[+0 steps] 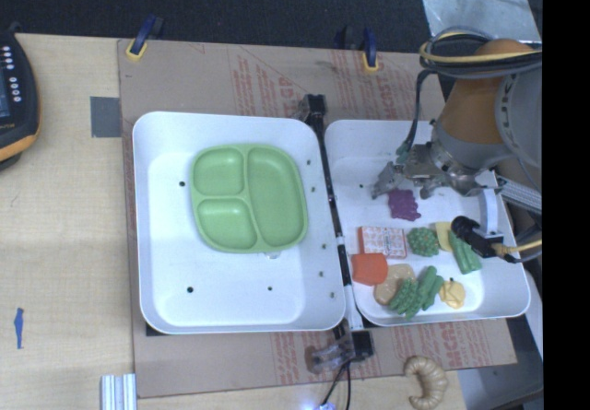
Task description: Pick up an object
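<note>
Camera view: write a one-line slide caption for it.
Gripper poised over a purple toy in the right bin of play food; green divided plate in the left bin.

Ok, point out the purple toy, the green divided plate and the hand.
purple toy [404,205], camera view, its middle.
green divided plate [274,187], camera view, large right compartment.
hand [406,180], camera view, between its fingertips.

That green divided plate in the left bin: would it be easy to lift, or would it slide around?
The green divided plate looks like thin moulded plastic, so probably stiff and light. It lies flat on the smooth left bin, so a push would likely slide it. Its low rim may give two fingers little to pinch.
</note>
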Robot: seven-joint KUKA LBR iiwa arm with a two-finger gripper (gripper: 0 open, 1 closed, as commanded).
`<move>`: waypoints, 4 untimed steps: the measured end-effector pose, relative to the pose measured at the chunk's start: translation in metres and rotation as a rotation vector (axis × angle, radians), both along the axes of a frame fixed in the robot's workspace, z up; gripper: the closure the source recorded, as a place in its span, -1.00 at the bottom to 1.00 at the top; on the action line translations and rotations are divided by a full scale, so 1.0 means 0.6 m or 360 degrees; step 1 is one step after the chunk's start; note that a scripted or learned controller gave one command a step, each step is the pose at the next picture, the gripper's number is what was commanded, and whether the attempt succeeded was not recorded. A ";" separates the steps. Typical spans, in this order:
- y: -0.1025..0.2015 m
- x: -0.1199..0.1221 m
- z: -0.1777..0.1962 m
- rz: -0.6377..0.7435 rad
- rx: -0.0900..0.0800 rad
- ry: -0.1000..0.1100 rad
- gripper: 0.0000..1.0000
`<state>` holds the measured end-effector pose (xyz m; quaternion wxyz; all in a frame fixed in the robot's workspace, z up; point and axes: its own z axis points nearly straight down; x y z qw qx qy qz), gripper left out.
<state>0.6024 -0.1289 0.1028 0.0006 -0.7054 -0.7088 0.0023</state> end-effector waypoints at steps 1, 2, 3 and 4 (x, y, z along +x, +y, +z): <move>-0.046 -0.013 -0.019 -0.0005 0.0002 0.0003 -1.00; -0.045 -0.011 0.001 -0.0003 0.0003 0.0002 1.00; -0.045 -0.011 0.000 -0.0001 0.0002 0.0003 -1.00; -0.047 -0.011 0.018 -0.0002 0.0000 0.0003 1.00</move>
